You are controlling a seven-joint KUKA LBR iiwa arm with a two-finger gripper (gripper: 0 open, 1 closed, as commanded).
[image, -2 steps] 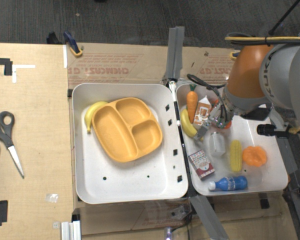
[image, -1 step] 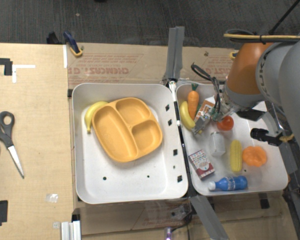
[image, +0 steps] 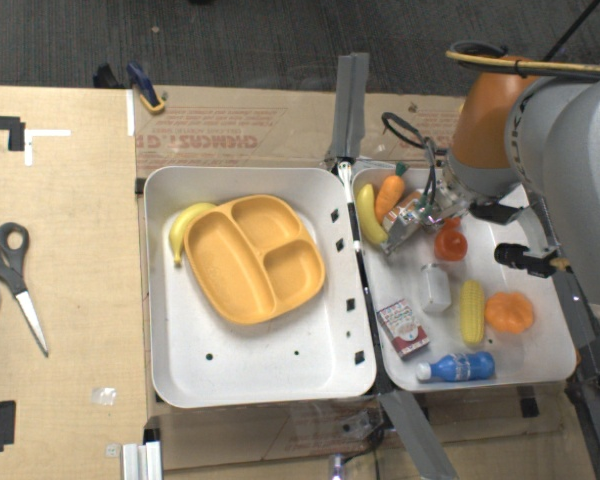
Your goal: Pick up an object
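Observation:
My gripper [image: 406,222] is down in the far left part of the right bin [image: 555,363], hanging from the orange-banded wrist [image: 488,118]. It sits just right of a yellow banana [image: 368,214] and just below an orange carrot [image: 387,194]. A small red object [image: 450,244] lies close on its right. Further toward the front lie a clear cup [image: 436,289], a corn cob [image: 471,311], an orange fruit [image: 509,312], a red and white carton [image: 403,329] and a blue bottle [image: 458,368]. I see nothing lifted off the bin floor.
The left bin [image: 250,368] holds a yellow divided plate [image: 255,258] with a second banana [image: 185,226] at its far left edge. Scissors [image: 15,278] lie on the bench at the left. The grey arm [image: 570,168] covers the right bin's far right corner.

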